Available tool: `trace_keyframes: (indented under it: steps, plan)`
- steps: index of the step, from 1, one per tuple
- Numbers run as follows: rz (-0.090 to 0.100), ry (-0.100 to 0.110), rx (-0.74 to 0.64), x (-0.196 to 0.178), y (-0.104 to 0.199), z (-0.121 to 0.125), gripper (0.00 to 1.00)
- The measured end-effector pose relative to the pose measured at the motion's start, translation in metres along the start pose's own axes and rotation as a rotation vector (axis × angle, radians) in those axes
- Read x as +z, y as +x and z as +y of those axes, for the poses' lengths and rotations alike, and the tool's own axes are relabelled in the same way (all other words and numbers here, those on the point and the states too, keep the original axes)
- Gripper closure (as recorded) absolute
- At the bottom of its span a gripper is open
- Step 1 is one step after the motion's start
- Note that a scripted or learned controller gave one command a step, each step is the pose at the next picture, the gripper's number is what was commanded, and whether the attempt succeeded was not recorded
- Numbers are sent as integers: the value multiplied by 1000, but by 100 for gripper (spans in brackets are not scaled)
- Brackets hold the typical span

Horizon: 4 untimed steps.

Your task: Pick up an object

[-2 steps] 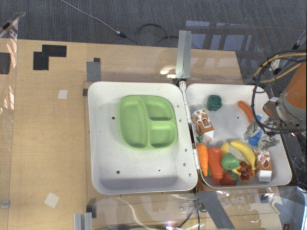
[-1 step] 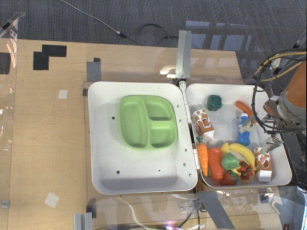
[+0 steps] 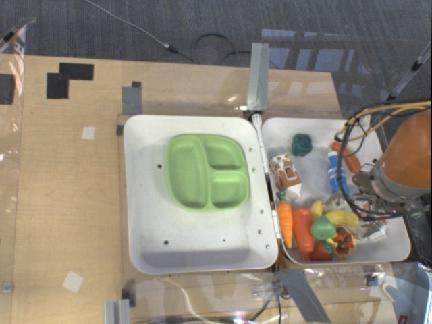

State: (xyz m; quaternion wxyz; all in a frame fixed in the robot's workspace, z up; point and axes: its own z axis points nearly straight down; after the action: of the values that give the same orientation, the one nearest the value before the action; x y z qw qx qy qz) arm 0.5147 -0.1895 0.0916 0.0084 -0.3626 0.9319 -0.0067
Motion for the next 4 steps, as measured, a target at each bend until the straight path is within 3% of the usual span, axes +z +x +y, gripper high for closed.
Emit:
trace_keyframes:
  steps: [1,2,3,4]
  plan:
    - [0,-12,-396,6,-47,-62,0]
    - [-6,-10,-488,5,-160,-60,0]
    - [4,-11,-425,6,-74,-74,0]
    - [2,-11,-236,5,-48,-47,0]
